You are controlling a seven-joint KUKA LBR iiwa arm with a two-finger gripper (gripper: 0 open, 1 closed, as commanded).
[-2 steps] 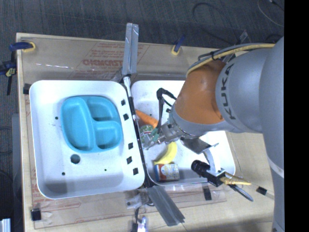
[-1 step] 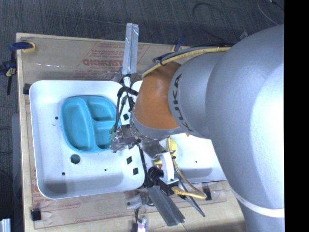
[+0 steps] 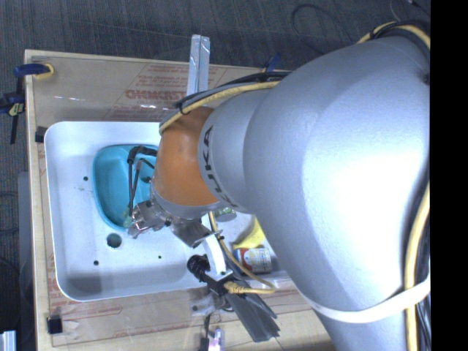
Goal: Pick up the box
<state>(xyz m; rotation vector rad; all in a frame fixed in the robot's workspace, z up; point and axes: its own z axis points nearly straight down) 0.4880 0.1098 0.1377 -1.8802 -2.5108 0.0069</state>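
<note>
My arm's grey body and orange band [image 3: 183,167] cover most of the bench. The gripper [image 3: 140,222] hangs low over the left white bin [image 3: 66,196], at the lower right edge of a teal bowl-shaped object [image 3: 113,185]. Its tip is a small metallic cluster, mostly hidden under the wrist. A yellow object [image 3: 253,235] peeks out from under the arm at the bin's right side. Its shape is too hidden to tell whether it is the box.
A small black round piece [image 3: 113,240] lies on the bin floor just left of the gripper. A small red-and-white container [image 3: 256,259] lies by the yellow object. Cables and a black bracket [image 3: 219,284] hang over the bin's front edge. A blue clamp [image 3: 29,70] grips the bench's far left corner.
</note>
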